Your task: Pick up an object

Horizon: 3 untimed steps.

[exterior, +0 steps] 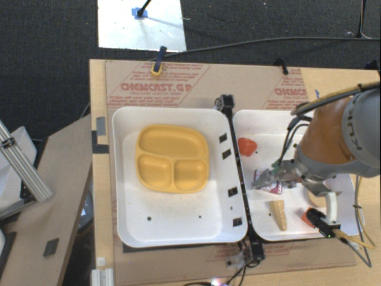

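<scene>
Left bin point(125, 219) first: a yellow divided plate point(172, 158) lies flat, untouched. Across the divider, in the right bin point(262, 121), a red piece point(247, 146) sits near the top and a tan cone point(278, 214) below, its long axis running up and down the view, tip toward the near edge. The end effector point(278, 173) hangs low over a purple-and-silver wrapper point(266, 181); whether it's open or gripping, I can't tell. Nothing looks lifted yet, so the pick remains ahead.
</scene>
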Each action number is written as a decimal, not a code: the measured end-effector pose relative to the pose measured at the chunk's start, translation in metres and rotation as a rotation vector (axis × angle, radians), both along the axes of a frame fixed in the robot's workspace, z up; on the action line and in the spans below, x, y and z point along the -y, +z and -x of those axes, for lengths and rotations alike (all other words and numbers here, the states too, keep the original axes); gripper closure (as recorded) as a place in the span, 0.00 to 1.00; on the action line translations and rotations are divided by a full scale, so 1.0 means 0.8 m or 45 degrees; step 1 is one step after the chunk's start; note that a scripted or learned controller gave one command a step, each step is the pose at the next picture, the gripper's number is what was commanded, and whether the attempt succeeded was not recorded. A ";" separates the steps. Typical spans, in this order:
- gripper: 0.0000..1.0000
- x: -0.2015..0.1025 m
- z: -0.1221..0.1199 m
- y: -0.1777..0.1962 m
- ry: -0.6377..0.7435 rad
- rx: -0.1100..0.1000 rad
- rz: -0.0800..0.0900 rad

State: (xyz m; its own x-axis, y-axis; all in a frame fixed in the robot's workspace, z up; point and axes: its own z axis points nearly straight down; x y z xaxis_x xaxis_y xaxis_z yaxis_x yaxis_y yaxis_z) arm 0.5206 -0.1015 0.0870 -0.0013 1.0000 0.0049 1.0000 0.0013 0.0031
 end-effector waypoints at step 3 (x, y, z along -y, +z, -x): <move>1.00 0.010 -0.015 0.179 0.004 0.007 0.009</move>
State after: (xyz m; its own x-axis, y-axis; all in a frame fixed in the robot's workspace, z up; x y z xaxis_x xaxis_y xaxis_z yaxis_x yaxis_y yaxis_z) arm 0.5325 -0.1095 0.2300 -0.0045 1.0000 -0.0019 1.0000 0.0045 0.0088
